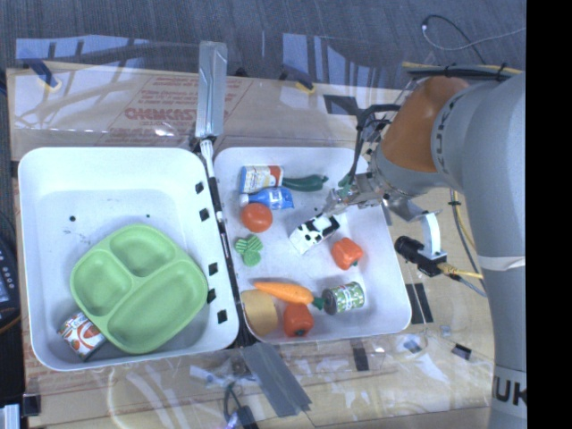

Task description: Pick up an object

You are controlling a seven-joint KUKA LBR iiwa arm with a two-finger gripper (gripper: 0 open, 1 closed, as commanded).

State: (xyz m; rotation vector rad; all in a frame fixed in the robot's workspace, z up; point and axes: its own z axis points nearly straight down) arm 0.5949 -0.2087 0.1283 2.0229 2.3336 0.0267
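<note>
My gripper hangs low over the right bin, near its back right, at the end of the grey arm with the orange band. Just in front and to the left of it lies a black-and-white cow toy. An orange-red pepper sits to the toy's right. A dark green vegetable lies just left of the gripper. The view shows nothing held.
The right bin also holds a white carton, a blue pack, a red tomato, a small green piece, a carrot, a green can and a tan round. The left bin holds a green divided plate and a can.
</note>
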